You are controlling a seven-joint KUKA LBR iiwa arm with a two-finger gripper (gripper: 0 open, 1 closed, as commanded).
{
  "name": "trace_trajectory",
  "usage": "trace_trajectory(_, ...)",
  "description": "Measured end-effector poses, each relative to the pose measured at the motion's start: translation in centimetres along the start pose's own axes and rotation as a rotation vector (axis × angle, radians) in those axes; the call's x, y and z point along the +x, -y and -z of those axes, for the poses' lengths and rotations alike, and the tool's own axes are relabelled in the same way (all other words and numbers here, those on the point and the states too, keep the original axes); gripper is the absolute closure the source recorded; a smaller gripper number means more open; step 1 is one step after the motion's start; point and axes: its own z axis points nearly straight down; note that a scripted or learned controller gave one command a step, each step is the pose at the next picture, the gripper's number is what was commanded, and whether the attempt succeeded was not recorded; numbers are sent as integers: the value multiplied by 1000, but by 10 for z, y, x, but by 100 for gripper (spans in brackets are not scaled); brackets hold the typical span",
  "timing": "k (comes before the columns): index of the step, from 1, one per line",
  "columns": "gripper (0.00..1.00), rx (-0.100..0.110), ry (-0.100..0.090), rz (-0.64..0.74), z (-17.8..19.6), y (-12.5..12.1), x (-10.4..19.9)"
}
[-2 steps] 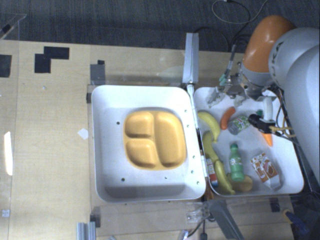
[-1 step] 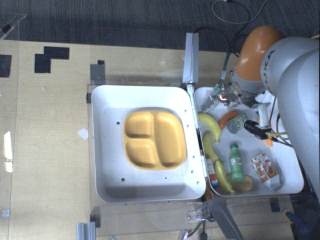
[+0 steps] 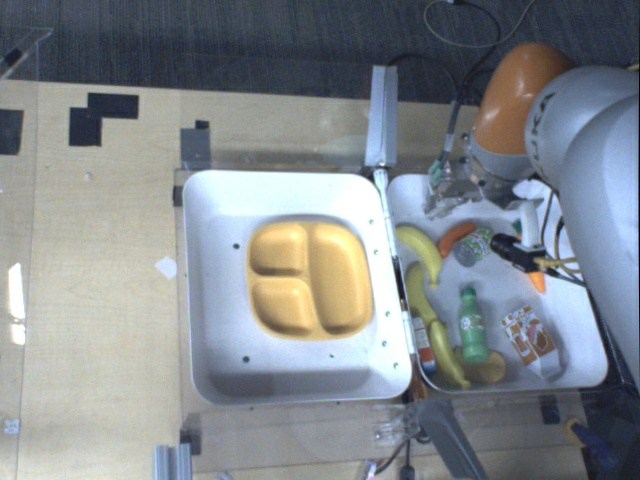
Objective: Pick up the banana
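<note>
At the near-left corner of the right bin (image 3: 578, 356) lies the nearest banana (image 3: 448, 354), stretched along the left wall. A small red-and-white item (image 3: 422, 344) (too small to identify) is wedged between it and that wall. Just to the banana's right a green bottle (image 3: 470, 324) lies with its cap toward the far edge, and a brownish-yellow piece (image 3: 490, 370) rests at the bottle's near end. A printed carton (image 3: 528, 334) lies toward the near-right corner, apart from the bottle.

Farther along the left wall a second banana (image 3: 418, 290) meets the nearest one end to end. Level with it, across the divide, a yellow divided tray (image 3: 305, 276) sits in the middle of the left bin (image 3: 212, 268). A small orange piece (image 3: 538, 280) lies toward the right bin's right edge.

A third banana (image 3: 424, 250) curves beyond the second and overlaps its far end. Beside it lie a grey-green can (image 3: 474, 247) and a red-orange item (image 3: 457, 233), touching each other.

The end effector (image 3: 450, 196) hangs over the far-left corner of the right bin, beyond the third banana and clear of all three (whether it is open or closed cannot be told). Black marks (image 3: 100, 116) sit at the far-left corner of the table (image 3: 90, 348).
</note>
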Motion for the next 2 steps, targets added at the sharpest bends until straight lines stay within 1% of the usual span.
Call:
trace_trajectory(1,0,0,0,1,0,0,0)
trace_trajectory(2,0,10,-1,-20,-14,4,0)
